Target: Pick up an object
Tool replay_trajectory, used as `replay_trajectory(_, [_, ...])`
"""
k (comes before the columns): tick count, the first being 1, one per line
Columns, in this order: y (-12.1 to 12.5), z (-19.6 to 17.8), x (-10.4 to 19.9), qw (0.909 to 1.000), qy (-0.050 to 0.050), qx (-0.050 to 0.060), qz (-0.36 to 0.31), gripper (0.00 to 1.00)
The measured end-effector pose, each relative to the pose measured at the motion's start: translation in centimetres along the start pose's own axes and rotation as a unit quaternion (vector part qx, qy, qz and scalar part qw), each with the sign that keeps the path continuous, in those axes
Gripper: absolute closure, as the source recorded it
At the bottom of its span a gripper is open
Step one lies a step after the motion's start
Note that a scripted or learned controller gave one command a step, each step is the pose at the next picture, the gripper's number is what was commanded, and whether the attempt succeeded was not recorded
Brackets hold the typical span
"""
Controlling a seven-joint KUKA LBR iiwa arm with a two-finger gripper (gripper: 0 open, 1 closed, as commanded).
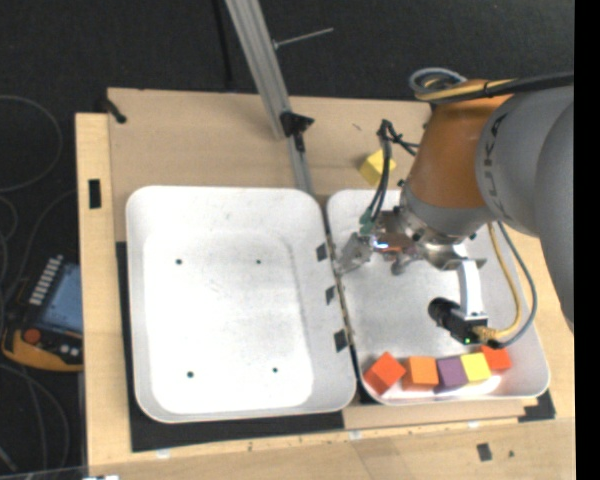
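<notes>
**Grey arm over the right bin, blocks along the near wall**

Metal claw of mine (365, 249) hung low over the right shallow white bin (400, 303), near its left wall. Its state I could not tell. Toward the bin's near edge sat a row of small cubes: an orange-red block (385, 371), an orange block (422, 371), a purple block (451, 372), a yellow block (476, 368). Beside it lay the left shallow white bin (230, 298).
</notes>
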State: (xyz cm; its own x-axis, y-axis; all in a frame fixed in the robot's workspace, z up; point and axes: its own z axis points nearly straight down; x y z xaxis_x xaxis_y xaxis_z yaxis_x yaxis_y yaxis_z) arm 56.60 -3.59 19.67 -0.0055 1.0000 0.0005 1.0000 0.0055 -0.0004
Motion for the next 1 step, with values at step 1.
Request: replay_trajectory(1, [-1.84,-0.01,1.40,1.0000,-0.001,0.000,0.001,0.00])
